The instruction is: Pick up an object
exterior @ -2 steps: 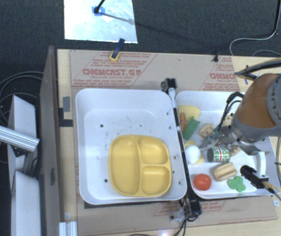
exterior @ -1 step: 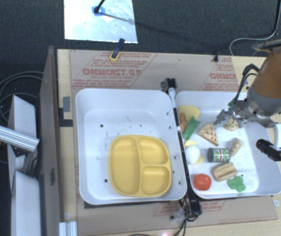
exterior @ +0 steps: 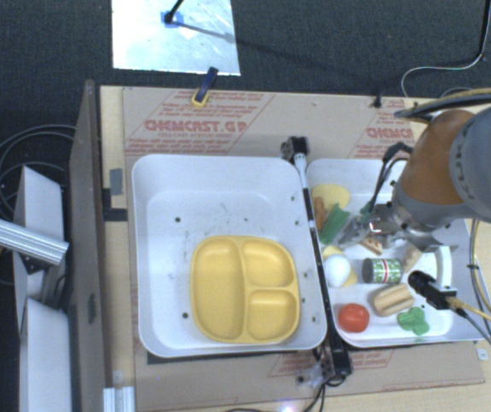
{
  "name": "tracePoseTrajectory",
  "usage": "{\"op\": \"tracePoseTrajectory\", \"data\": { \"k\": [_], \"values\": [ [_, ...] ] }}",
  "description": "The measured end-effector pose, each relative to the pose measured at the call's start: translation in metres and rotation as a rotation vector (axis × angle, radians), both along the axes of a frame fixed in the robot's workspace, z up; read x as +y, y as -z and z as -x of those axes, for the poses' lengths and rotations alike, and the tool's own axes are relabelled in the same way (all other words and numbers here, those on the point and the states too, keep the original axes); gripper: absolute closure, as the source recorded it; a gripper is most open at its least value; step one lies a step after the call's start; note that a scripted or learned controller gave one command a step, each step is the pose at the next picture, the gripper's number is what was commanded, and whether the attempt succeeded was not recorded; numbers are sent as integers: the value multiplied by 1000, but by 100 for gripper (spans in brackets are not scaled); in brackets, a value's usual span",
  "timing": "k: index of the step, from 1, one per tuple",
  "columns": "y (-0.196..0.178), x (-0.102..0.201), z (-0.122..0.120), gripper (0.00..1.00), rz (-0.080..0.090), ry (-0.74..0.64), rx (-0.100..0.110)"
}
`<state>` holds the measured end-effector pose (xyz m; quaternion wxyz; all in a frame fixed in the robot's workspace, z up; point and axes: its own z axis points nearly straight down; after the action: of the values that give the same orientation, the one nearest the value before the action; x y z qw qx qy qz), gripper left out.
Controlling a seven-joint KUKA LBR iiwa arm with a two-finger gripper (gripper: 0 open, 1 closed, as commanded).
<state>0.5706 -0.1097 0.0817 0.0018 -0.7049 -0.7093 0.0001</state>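
My gripper [exterior: 372, 228] hangs low over the middle of the right bin [exterior: 359, 172], under the grey and orange arm [exterior: 439, 174]. Right beside it to the left lies a green piece [exterior: 335, 222] next to an orange stick [exterior: 320, 210], with a yellow piece [exterior: 335, 195] behind them. Just below the gripper is a small brown and white piece [exterior: 372, 246]. Nearer the front lie a white egg [exterior: 338, 270], a small can with a green label [exterior: 383, 271], a tan bread roll [exterior: 391, 299], a red tomato [exterior: 354, 317] and a green toy vegetable [exterior: 413, 320].
The left bin [exterior: 168, 204] holds a yellow divided tray [exterior: 244, 287] at its front right. The wall between the two bins [exterior: 312, 230] runs close to the left of the gripper. A cardboard sheet [exterior: 228, 118] lies under both bins.
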Motion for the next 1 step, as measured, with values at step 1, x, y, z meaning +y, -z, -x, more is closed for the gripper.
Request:
{"op": "tracePoseTrajectory", "data": {
  "k": [1],
  "values": [
    [-7,-11,29,0,2,6,-1]
  ]
}}
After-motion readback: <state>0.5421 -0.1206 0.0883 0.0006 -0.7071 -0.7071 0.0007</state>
